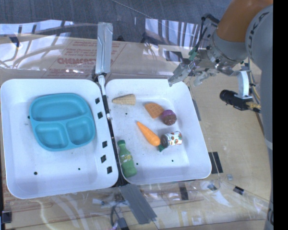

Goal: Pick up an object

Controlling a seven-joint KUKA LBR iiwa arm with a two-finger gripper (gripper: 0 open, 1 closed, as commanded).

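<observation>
The right bin (194, 163) holds a tan cone (124, 99), an orange wedge (154, 109), a dark purple ball (168, 117), a carrot (148, 133), a small printed can (172, 139) lying on its side, and a green bottle (126, 158) by the left wall. My gripper (186, 79) hangs over the bin's far right corner, above and behind the objects. It is open, with nothing between its fingers.
In the left bin (19, 176) lies a blue divided plate (62, 120). A taped divider (105, 128) runs between the bins. The arm (240, 28) comes in from the upper right, with a black cable fitting (235, 99) beside the right bin.
</observation>
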